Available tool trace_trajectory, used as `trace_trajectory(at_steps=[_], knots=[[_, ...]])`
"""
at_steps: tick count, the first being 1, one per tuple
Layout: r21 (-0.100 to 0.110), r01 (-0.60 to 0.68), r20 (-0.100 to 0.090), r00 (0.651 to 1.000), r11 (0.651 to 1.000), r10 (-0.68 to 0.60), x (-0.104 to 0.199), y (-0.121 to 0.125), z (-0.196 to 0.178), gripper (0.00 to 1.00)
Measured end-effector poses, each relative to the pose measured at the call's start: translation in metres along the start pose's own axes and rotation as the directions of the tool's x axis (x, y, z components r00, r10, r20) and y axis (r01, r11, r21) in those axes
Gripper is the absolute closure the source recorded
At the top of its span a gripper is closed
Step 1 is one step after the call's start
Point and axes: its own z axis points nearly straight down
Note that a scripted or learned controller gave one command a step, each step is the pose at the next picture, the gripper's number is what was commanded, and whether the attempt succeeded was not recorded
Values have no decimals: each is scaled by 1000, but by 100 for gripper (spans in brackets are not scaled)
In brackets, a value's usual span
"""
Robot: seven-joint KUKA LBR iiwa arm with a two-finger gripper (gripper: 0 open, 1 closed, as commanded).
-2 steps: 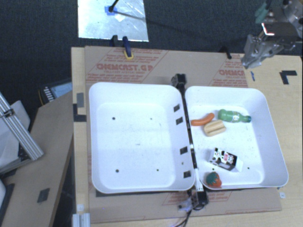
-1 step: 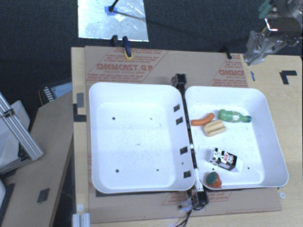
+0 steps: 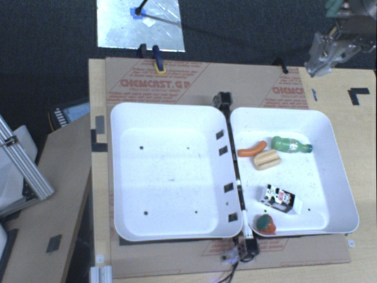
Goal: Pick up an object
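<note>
Left bin: the shallow white plastic bin (image 3: 168,175) on the left is lying on the tan board surface (image 3: 177,81), beside its twin.
Right bin: the matching white bin (image 3: 330,158) is holding every candidate object.
Carrot: a slim orange toy carrot (image 3: 251,150) is lying near the divider, just beside the bun.
Bun: a tan toy hot-dog bun (image 3: 266,159) is sitting just below the carrot and the bottle.
Bottle: a small green plastic bottle (image 3: 291,145) is lying on its side, well clear of the walls.
Card: a flat black-and-white printed packet (image 3: 281,199) is resting lower down.
Fruit: a round red-and-green toy (image 3: 264,223) is tucking into the near corner by the divider.
Arm: the grey gripper (image 3: 325,55) is hanging above the far right edge, outside the bin; its jaws are too blurred to judge, so I cannot tell their state.
Advice: the bottle is looking the easiest target; descending straight over its middle, spanning its narrow width, is probably avoiding the bun.
</note>
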Motion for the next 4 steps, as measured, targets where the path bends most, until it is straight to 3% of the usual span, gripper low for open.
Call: trace_trajectory(at_steps=[4], knots=[[-12,15,0,1000,1000,-15,0,2,-45,100]])
